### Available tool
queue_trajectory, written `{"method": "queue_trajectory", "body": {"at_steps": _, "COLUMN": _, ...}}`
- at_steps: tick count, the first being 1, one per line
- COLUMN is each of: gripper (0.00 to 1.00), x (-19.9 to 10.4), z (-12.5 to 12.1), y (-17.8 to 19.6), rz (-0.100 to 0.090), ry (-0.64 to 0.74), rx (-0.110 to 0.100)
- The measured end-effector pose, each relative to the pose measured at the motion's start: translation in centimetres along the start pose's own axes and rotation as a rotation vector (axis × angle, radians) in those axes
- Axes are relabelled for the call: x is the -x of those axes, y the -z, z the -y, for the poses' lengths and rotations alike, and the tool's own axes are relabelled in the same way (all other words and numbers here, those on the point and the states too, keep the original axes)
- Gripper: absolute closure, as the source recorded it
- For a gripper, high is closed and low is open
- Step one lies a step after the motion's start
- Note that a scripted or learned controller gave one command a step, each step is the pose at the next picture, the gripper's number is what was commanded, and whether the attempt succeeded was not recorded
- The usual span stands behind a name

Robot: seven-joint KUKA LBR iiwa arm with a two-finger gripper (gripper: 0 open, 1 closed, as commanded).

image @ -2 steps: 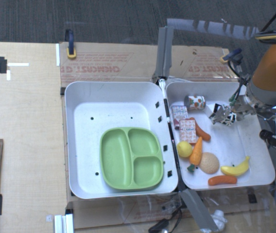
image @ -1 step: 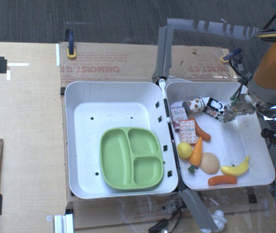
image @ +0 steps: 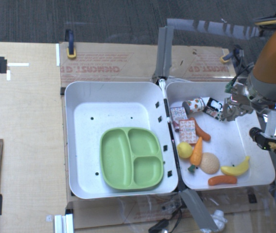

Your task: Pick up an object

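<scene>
The likeliest target is the small black-and-white packet (image: 213,107), since it sits closest to the gripper (image: 232,108). It lies at the back of the right bin (image: 237,140), near the far wall. It is just beside the gripper on the camera view's left; I cannot tell whether the two touch. Its long axis seems to run at a slant from upper left to lower right in the view, pointing roughly toward the gripper, though the packet is small and partly dark, so this is a judgement.

Whether the jaws are wide or narrow cannot be told at this size, and nothing can be seen held between them. A clean grasp would probably mean a short shift toward the view's left, with the jaws closing across the packet's narrow width rather than along its length.

Just left of the packet lies a small brown-and-white can (image: 194,104), close enough that a sideways push could knock it. Nearer the dividing wall are two red-and-white packets (image: 187,130). An orange sausage shape (image: 202,131) lies just beside them.

Toward the front of the bin, well apart from the gripper, are a lemon (image: 184,150), a carrot (image: 197,152), a beige roll (image: 209,163), a banana (image: 236,167) and a red sausage (image: 222,180). The left bin (image: 71,130) holds a green divided plate (image: 130,157).
</scene>
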State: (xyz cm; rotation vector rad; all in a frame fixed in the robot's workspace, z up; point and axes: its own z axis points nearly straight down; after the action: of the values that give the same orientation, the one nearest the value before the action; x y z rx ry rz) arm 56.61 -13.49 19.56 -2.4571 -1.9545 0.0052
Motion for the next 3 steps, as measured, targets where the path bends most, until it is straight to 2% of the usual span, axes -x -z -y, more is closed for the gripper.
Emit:
{"method": "queue_trajectory", "body": {"at_steps": 1, "gripper": 1.0, "x": -4.4, "z": 4.6, "y": -0.7, "rz": 0.001, "ry": -0.269, "rx": -0.003}}
{"method": "queue_trajectory", "body": {"at_steps": 2, "gripper": 1.0, "x": -12.4, "z": 8.7, "y": -0.7, "rz": 0.002, "ry": -0.541, "rx": -0.003}}
{"method": "queue_trajectory", "body": {"at_steps": 3, "gripper": 1.0, "x": -19.2, "z": 11.3, "y": -0.7, "rz": 0.003, "ry": -0.631, "rx": -0.001}}
